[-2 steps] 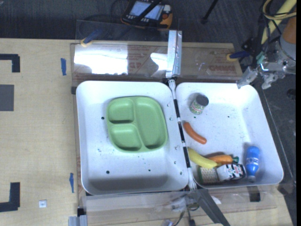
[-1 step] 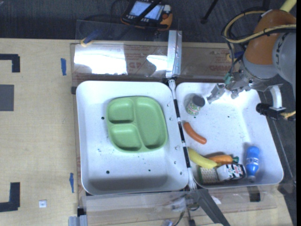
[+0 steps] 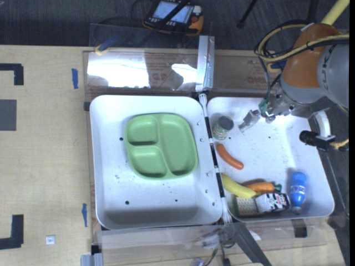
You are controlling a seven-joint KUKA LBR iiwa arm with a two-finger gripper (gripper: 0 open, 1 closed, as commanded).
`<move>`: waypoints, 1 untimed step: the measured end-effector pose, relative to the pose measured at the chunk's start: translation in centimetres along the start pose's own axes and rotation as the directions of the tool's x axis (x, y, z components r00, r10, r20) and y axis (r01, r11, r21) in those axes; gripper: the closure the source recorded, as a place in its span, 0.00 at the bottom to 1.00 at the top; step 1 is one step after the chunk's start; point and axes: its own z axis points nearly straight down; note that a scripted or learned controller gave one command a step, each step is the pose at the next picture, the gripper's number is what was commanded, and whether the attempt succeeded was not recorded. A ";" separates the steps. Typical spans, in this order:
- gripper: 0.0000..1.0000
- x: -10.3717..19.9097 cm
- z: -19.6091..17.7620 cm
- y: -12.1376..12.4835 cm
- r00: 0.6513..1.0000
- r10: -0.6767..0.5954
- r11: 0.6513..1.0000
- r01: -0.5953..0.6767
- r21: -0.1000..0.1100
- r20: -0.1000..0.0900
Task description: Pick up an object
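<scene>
My gripper [image 3: 248,121] hangs over the upper middle of the right bin [image 3: 310,170], reaching in from the grey arm with its orange band at the top right. Just to its left stands a small grey-lidded jar [image 3: 223,126], close by but apart from it. Below the jar lies an orange sausage-shaped piece [image 3: 229,156]. A yellow banana [image 3: 237,187], a small orange carrot [image 3: 262,187], a printed packet [image 3: 265,203] and a blue bottle [image 3: 298,189] are gathered along the bin's front edge. I see nothing held in the gripper.
The left bin [image 3: 105,170] holds a green divided plate [image 3: 161,146]. A raised divider [image 3: 209,148] separates the two bins. A black fitting [image 3: 314,139] sticks in over the right bin's right rim. Bare white floor lies in the right bin's centre.
</scene>
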 end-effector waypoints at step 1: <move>0.00 2.6 0.0 -7.7 0.997 -0.073 0.997 0.073 0.003 -0.003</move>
